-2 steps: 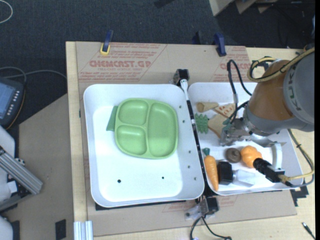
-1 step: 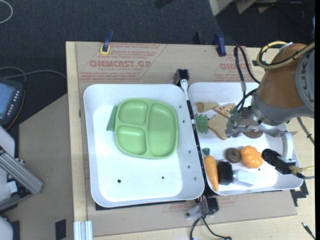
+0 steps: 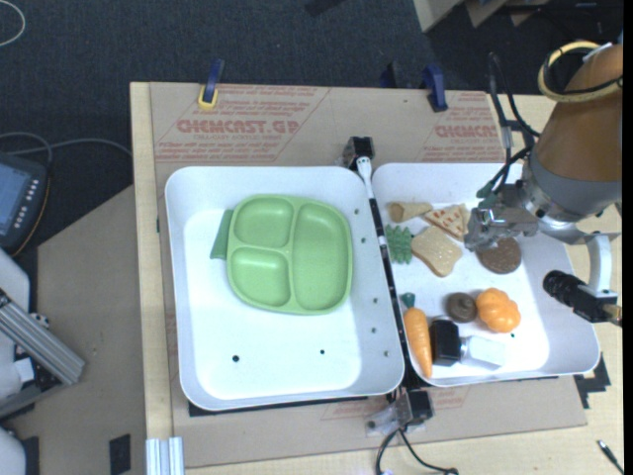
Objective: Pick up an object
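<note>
- Bench: holds two white bins side by side.
- Left bin: a green divided plate lies flat near its middle, well apart from the arm.
- Right bin: toy foods are scattered loosely, so several are open to a grab.
- Arm: reaches over the right bin's far right corner, wrist pointing down.
- Gripper: low over the bin, just beside a brown disc, likely its target; open or closed, cannot tell; nothing seen held.
- Bread slice and orange fruit sit near; a carrot lies along the near left edge.
</note>
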